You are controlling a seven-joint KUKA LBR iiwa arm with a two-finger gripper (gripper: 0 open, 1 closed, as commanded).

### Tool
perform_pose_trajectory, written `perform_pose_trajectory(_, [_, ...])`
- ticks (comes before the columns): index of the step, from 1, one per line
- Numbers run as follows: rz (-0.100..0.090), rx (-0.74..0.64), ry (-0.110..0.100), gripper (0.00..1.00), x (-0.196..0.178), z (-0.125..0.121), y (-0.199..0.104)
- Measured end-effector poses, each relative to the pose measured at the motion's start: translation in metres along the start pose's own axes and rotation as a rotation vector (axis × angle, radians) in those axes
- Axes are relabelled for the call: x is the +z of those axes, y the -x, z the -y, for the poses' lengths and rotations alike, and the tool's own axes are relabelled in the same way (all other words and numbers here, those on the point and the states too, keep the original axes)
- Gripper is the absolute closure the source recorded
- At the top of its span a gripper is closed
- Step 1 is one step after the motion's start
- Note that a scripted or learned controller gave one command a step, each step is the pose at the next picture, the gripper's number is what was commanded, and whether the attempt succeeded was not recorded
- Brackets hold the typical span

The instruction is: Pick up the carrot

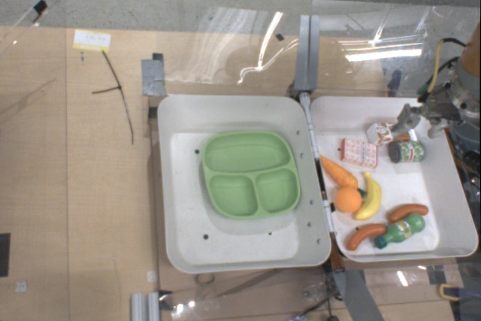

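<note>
The carrot (338,171) lies at the left side of the right bin (451,184), its tip pointing up-left toward the divider, its thick end touching an orange (348,200). My gripper (421,122) hangs over the far right part of that bin, well right of and beyond the carrot. Its two grey fingers (404,118) are spread and hold nothing. Just below the gripper lies a small can (406,152).
A pink box (358,152), a small carton (382,133), a banana (370,197), two sausages (408,212) (364,236) and a green bottle (400,230) share the right bin. The left bin (176,184) holds a green divided plate (250,174).
</note>
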State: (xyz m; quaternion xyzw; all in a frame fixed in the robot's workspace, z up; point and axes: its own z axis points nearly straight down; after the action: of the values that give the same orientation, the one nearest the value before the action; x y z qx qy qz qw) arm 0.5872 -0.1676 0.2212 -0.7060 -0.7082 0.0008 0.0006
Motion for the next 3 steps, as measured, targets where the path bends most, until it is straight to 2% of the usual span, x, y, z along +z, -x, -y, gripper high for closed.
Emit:
perform_pose_trajectory(1, [0.000,0.004,-0.002,0.00,0.034,0.055,-0.083])
perform_pose_trajectory(2, [0.000,-0.342,0.002,0.00,0.133,0.042,-0.050])
perform_pose_trajectory(3, [0.000,-0.242,0.003,0.00,0.032,-0.010,-0.166])
